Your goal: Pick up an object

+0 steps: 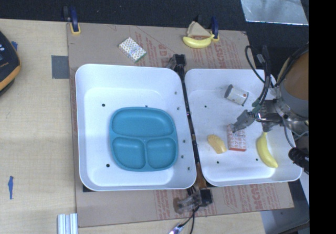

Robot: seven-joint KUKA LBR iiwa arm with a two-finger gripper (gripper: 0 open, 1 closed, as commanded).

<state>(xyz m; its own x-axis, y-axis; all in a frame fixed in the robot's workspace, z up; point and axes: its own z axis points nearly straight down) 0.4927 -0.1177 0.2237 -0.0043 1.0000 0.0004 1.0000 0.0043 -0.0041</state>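
Hovering low in the right-hand bin [210, 175], the gripper [242, 121] hangs just above a red-and-white packet [237, 139] at its six o'clock. Whether its fingers are spread or clenched cannot be told. Approach seems under way; a straight descent looks next.

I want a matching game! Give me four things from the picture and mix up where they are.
Things:
1. blue divided plate
2. banana
3. grey can
4. patterned packet

Places:
A. on the cardboard above the left bin
B. far part of the right bin
C. in the left bin
D. right bin, near its right edge

Pairs: 1-C, 2-D, 3-B, 4-A
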